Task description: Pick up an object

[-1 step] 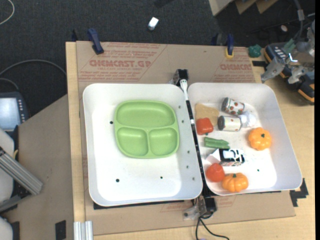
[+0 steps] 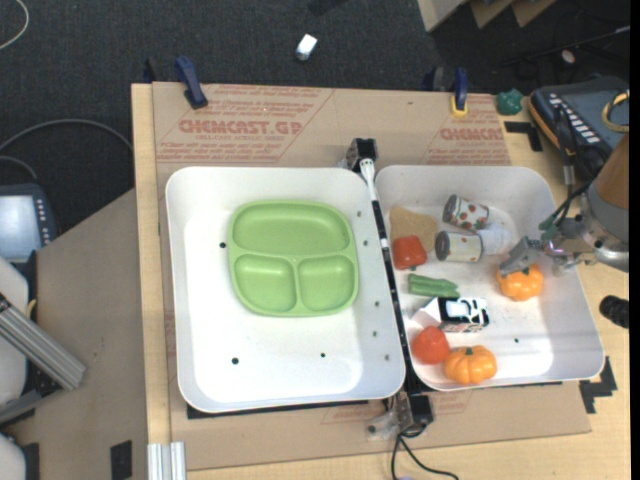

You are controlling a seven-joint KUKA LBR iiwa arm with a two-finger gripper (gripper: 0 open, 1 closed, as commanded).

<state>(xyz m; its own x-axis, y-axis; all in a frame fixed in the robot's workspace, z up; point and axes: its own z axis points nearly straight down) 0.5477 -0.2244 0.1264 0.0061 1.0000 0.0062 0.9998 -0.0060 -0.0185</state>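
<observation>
Where the fingers (image 2: 527, 261) hover sits a round, ribbed pumpkin (image 2: 520, 285).

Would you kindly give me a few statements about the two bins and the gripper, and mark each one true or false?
1. The green divided plate lies in the left bin. True.
2. Two small orange pumpkins are in the right bin. True: one near the gripper, the other by the bin's front edge.
3. The gripper is over the left bin. False: it is over the right bin, by the upper pumpkin.
4. The black-and-white toy car sits on the green plate. False: it lies in the right bin, next to the green vegetable piece.
5. Blue clamps grip the board's far edge. True.
</observation>
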